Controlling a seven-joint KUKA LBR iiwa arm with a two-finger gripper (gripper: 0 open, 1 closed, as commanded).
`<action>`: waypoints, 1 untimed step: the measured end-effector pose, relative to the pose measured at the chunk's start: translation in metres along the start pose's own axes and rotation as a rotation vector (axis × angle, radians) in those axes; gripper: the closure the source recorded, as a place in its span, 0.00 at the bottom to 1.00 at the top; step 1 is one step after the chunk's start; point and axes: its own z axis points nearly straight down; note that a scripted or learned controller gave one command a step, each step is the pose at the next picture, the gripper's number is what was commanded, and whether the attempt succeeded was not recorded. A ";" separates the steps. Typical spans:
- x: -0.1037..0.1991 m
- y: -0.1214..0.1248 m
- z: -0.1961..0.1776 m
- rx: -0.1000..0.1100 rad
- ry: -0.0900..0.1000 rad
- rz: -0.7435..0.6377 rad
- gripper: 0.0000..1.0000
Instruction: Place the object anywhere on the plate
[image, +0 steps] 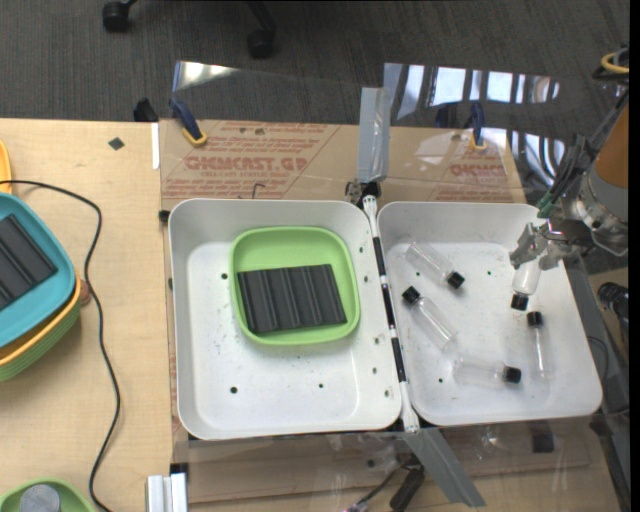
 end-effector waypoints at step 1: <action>0.000 0.000 0.000 0.000 0.000 0.000 0.00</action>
